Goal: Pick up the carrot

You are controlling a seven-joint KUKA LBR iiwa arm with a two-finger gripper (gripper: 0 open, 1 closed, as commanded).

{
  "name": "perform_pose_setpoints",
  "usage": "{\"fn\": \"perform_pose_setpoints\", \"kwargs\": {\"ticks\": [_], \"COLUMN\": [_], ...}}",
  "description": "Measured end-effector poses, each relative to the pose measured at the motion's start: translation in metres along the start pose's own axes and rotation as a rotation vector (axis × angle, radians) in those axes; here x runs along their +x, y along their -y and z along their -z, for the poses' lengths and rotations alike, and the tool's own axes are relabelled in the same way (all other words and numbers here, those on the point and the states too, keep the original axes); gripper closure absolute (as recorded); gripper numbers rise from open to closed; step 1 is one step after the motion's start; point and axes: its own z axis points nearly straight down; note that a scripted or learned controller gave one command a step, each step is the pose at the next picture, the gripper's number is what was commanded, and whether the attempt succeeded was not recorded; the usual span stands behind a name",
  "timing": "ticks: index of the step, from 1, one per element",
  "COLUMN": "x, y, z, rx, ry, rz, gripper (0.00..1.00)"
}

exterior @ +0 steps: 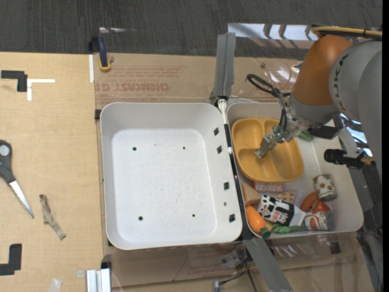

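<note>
Carrot [255,218] is seen lying at the near-left corner of the right bin [340,227], its orange body pressed close to the divider between the two bins, with green leafy matter [285,229] stretched along the near wall just beside it. A black-and-white patterned carton [276,210] is lodged against the carrot on the side away from the divider. Farther along the near wall from the carrot, a cluster of red, orange and white items [317,215] is gathered, with a small patterned can [324,186] just behind them.

A yellow two-compartment dish [281,165] is set behind the carrot, toward the far end of the same bin. The gripper [265,148] is held over this dish, well apart from the carrot, with its slender metal fingers [271,141] pointed down and toward the divider. Nothing is seen between the fingers; whether they are parted or closed cannot be told at this angle. The orange band [319,72] of the arm is seen above the far end of the right bin.

The left bin [109,181] is placed on the far side of the divider from the carrot. Scissors [11,178] are laid on the wooden bench [48,139], well beyond the left bin from the carrot.
</note>
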Motion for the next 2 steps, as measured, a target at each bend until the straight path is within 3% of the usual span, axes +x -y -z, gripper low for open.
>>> {"fn": "perform_pose_setpoints", "kwargs": {"ticks": [1,2], "x": [0.000,0.001], "y": [-0.009,0.003], "z": [-0.004,-0.011], "rx": [-0.029,-0.028], "ry": [0.021,0.005], "rz": [0.004,-0.521], "gripper": [0.00,0.00]}}
